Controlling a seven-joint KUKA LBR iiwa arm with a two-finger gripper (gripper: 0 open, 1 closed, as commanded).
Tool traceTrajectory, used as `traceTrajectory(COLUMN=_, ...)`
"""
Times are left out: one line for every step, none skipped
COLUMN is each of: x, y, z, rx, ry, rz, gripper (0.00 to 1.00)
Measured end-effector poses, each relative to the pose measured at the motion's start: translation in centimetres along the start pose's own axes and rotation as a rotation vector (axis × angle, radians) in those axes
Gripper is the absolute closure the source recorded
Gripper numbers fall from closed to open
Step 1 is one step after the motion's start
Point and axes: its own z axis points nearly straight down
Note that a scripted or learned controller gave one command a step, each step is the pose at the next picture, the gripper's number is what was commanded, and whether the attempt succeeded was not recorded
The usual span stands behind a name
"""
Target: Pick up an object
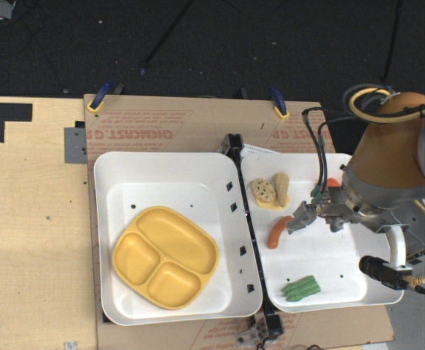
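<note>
sausage (276, 232) | right bin (343, 286) | just left of pincer (297, 222)

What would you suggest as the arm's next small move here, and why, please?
Probably a short shift toward the orange sausage, then down. The gripper sits just right of it in the right bin, and nothing shows between its tips. The green piece and the cookie lie farther off.

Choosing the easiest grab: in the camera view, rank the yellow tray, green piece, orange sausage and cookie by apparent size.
1. yellow tray
2. green piece
3. orange sausage and cookie: they look too alike to rank.
</note>
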Motion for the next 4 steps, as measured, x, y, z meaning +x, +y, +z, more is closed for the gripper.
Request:
traceTrajectory(x=0.1, y=0.1, z=4.3, rx=0.001, ry=0.000, rz=0.000, gripper=0.00)
traceTrajectory(x=0.2, y=0.0, z=8.5, rx=0.000, ry=0.000, rz=0.000, gripper=0.00)
traceTrajectory(x=0.0, y=0.1, z=7.3, rx=-0.003, ry=0.000, rz=0.002, gripper=1.00)
traceTrajectory(x=0.0, y=-0.4, z=1.3, rx=-0.009, ry=-0.001, rz=0.001, gripper=1.00)
